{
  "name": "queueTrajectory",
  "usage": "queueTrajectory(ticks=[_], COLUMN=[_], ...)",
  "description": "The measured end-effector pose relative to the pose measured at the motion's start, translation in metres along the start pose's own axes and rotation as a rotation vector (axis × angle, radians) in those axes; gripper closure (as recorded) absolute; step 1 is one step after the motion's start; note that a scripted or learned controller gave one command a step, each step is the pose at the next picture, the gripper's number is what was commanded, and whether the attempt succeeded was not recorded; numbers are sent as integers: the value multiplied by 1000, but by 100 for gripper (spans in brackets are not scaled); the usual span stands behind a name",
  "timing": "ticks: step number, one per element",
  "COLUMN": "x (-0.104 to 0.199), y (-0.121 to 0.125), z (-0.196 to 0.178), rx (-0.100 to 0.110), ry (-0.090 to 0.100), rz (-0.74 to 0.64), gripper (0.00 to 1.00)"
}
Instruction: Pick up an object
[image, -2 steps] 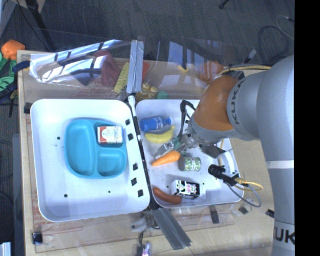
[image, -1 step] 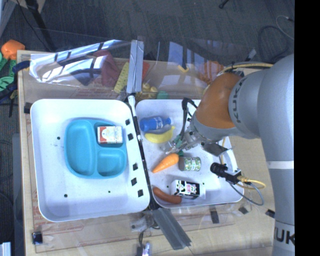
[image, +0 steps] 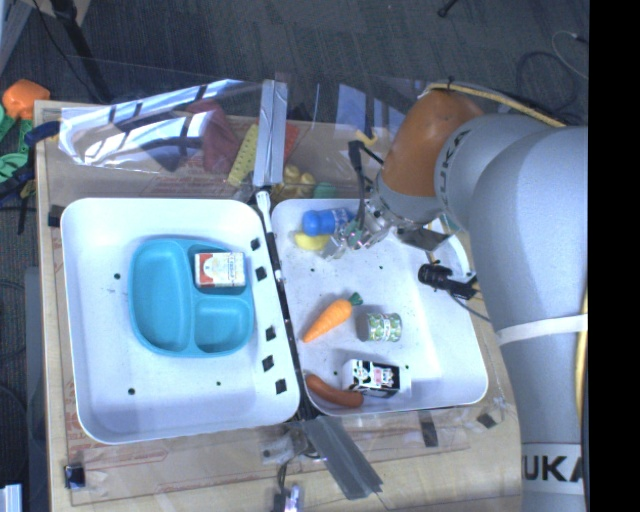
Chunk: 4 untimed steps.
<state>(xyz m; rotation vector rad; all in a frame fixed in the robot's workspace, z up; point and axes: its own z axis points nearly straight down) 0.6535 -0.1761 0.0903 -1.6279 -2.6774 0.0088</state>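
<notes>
The carrot (image: 330, 318) lies mid right bin (image: 455, 375), long axis slanted, green top up-right, tip down-left. Just right of it is a green can (image: 383, 326); below, a cow-patterned carton (image: 374, 377). Above the carrot, the gripper (image: 348, 238) reaches down-left beside a blue object (image: 322, 220); its finger spacing cannot be told.

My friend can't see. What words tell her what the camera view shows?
A grey robot arm lowers its gripper into the right bin, beside a blue and yellow toy. That bin also holds a carrot, a small can and a sausage; the left bin holds a blue tray.
</notes>
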Motion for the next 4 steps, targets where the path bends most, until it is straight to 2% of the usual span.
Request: queueTrajectory(ticks=[1, 2, 3, 4], x=[0, 46, 46, 79], y=[2, -24, -23, 40], z=[-1, -1, -12, -102], rx=[-5, -6, -7, -10], ry=[-2, -3, -4, -6], rz=[-1, -232, -236, 18], gripper=[0, 0, 100, 100])
